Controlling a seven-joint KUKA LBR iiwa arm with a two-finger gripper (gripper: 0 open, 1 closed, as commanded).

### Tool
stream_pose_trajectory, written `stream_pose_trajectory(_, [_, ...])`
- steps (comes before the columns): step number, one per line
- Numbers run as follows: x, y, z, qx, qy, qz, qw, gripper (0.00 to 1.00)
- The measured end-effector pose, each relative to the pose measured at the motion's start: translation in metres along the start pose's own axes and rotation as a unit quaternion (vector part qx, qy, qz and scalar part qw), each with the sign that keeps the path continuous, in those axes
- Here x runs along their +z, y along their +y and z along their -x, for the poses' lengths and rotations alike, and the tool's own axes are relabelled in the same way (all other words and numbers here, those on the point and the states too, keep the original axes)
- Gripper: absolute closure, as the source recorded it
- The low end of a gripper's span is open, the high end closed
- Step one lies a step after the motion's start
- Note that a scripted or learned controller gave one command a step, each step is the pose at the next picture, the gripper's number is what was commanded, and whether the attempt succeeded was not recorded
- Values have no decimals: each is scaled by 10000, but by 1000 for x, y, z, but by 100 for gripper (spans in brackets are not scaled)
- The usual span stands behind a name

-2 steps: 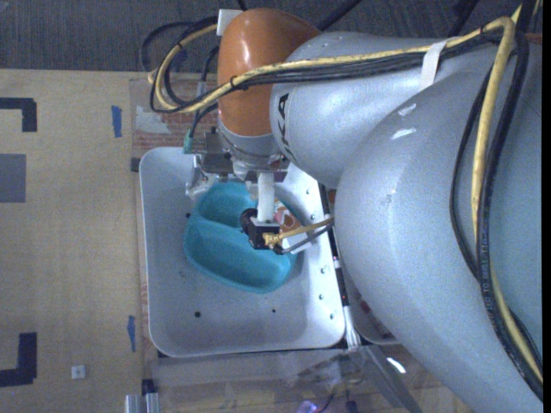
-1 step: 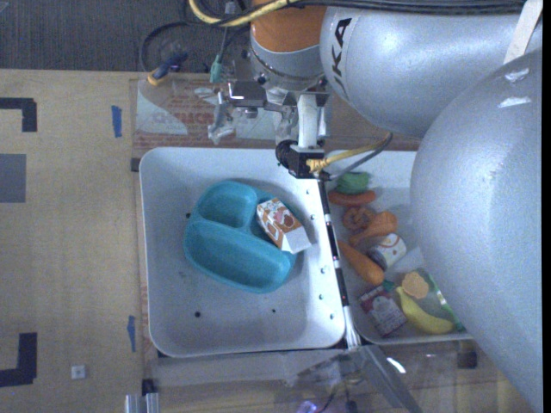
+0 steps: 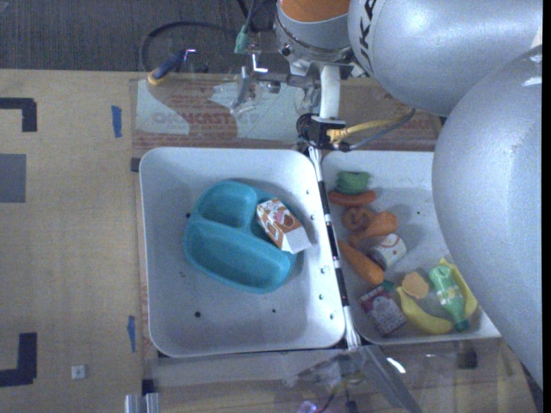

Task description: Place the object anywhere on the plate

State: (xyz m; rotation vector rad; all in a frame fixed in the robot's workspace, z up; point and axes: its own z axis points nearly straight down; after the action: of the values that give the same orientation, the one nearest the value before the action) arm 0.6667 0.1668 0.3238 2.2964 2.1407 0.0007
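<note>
The pincer (image 3: 250, 93) hangs at the top centre of the frame, beyond the bins; I cannot tell whether it is apart or together. On the worktop (image 3: 69, 231), the left bin (image 3: 164, 304) holds a blue divided plate (image 3: 225, 261). A small carton (image 3: 282, 224) lies tilted on the plate's right side. The right bin (image 3: 413, 183) holds a carrot (image 3: 362, 264), a white cup (image 3: 389, 249), a banana (image 3: 428, 319) and a green bottle (image 3: 448, 295).

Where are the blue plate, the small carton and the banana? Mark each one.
blue plate (image 3: 228, 261): camera view, bare floor of its large compartment.
small carton (image 3: 281, 224): camera view, middle of its printed face.
banana (image 3: 424, 321): camera view, middle of its yellow curve.
</note>
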Motion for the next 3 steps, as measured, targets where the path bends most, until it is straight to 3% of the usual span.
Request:
stream_pose_trajectory(1, [-60,4,58,358,-3,-4,9994,0])
stream_pose_trajectory(2, [-58,2,26,736,0,0,9973,0])
stream_pose_trajectory(3, [30,3,42,749,-3,-21,9972,0])
